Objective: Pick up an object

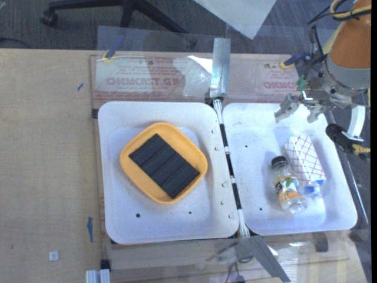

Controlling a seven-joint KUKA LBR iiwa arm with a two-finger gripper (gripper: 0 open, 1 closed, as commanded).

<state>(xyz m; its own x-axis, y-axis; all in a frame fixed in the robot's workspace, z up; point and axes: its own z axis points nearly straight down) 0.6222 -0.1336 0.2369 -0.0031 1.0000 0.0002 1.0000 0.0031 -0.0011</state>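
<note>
Hovering at two o'clock over the right bin (341, 217), the hand (299, 109) has its fingers spread apart, holding nothing. A small bottle (287, 187) lies at four o'clock; descend centred across its narrow body before closing.

The arm (352, 52) shows a broad orange band with a grey ring beneath it. A yellow cable and thin dark wires loop beside the band. Below the ring sits a pale grey block crowded with small metal fittings, with a speck of blue and green on its left. The hand (299, 109) is light grey metal, with two short, angled fingers (285, 108).
</note>
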